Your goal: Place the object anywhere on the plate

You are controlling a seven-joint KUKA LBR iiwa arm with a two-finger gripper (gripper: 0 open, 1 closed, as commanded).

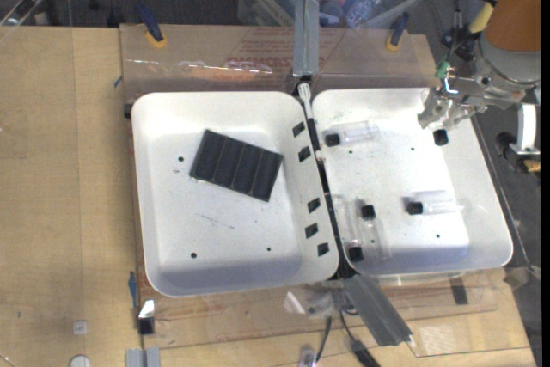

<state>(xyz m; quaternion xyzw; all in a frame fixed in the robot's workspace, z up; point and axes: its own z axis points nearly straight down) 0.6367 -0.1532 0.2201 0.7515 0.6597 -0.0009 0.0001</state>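
Plate, dark and ridged, lies in left bin, long axis slanting down-right; gripper hovers over right bin's upper corner, well apart. Jaws' state: cannot tell.

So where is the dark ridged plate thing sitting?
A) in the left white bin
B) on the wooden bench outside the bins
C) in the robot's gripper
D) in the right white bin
A: the dark ridged plate lies flat on the floor of the left white bin, while the gripper hangs over the far corner of the right white bin.
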